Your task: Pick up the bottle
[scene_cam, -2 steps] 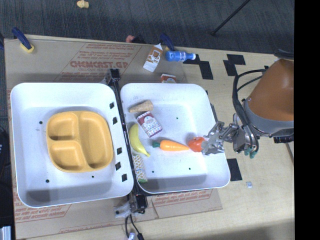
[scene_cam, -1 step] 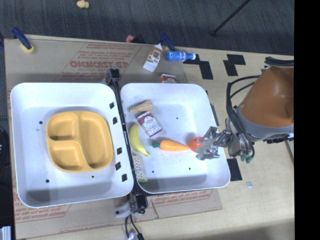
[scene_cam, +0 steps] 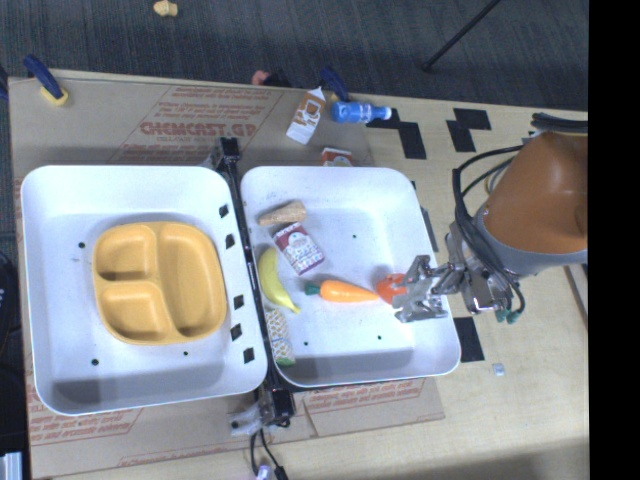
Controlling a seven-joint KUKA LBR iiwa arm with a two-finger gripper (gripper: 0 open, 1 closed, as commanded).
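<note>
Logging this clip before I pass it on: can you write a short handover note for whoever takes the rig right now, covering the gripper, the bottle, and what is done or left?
Gripper: low over the right edge of the right bin, beside the red tip of the carrot. Nothing shows between its fingers.
Bottle: blue, lying on its side on the bench beyond the right bin's far rim, next to a small carton.
In the right bin: carrot, banana, a red and white packet.
Left bin: a yellow divided tray.
Done: nothing yet; the bottle is untouched.
Left: move to the bottle, grasp it, lift.
</note>
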